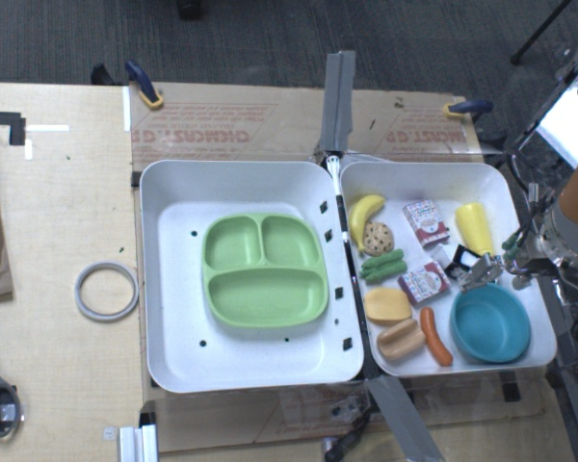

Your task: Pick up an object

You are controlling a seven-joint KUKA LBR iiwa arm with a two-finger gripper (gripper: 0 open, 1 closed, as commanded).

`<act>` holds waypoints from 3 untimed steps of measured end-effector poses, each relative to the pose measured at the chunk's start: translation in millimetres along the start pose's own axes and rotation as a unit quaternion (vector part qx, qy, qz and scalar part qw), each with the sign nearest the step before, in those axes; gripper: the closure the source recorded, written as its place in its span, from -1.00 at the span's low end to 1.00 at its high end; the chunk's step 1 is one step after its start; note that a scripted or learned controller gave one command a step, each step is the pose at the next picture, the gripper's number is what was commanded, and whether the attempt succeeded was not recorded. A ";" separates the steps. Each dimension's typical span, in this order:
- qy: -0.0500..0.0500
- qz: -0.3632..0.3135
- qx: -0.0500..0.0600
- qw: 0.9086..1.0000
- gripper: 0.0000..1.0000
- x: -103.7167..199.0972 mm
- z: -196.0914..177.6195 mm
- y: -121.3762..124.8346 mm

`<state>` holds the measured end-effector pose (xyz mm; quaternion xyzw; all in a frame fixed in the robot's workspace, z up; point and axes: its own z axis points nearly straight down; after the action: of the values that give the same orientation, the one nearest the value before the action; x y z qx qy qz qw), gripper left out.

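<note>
From my seat I see two white bins side by side on the tabletop point(58, 219). The left bin point(164, 258) holds a green divided plate point(265, 269) lying flat near its middle.

The right bin point(433, 171) carries all the pickable things. A banana point(364, 214) lies near its left wall with a cookie point(378, 238) just below it, and green beans point(382, 265) sit under that. Further down are an orange wedge that looks like cheese point(387, 304), a hot dog bun point(401, 340) and an orange sausage point(436, 336) beside it. Two small red-and-white cartons lie in the middle: one upper point(426, 223), one lower point(424, 283). A yellow bottle-like piece point(473, 227) lies towards the right wall, and a blue bowl point(490, 323) sits upright in the lower right corner.

The arm reaches in from the right, and the tool point(482, 270) hangs just above the bowl's upper rim, beside a small black item (too small for me to name). Nothing shows between its fingers; whether they are apart or together I cannot tell.

Out on the tabletop, a grey ring point(107, 290) lies left of the bins.
</note>
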<state>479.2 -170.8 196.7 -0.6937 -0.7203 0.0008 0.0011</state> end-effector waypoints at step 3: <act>-0.001 0.059 -0.001 0.998 1.00 6.0 95.3 170.9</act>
<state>649.4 -158.4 100.9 -0.7349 -0.6782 0.0011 -0.0004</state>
